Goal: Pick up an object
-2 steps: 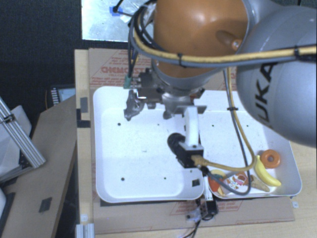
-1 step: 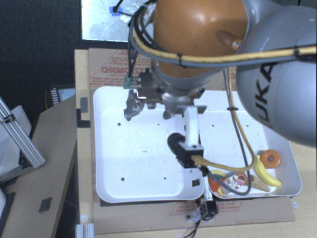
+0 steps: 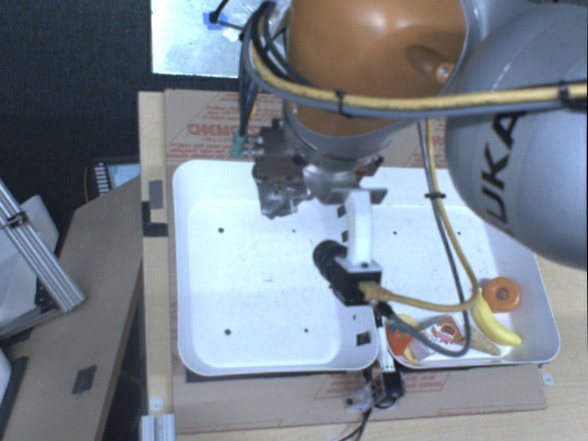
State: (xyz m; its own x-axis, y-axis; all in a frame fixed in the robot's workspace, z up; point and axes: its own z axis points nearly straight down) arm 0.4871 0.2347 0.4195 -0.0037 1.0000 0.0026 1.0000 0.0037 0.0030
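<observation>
Hovering over the left bin (image 3: 230, 274) is the gripper (image 3: 276, 191), jaw state indiscernible; a banana (image 3: 493, 325) is lying in the right bin (image 3: 544, 340).

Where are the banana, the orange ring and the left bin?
banana (image 3: 490, 323), camera view, mid body.
orange ring (image 3: 492, 289), camera view, orange face.
left bin (image 3: 248, 288), camera view, bare floor.
</observation>
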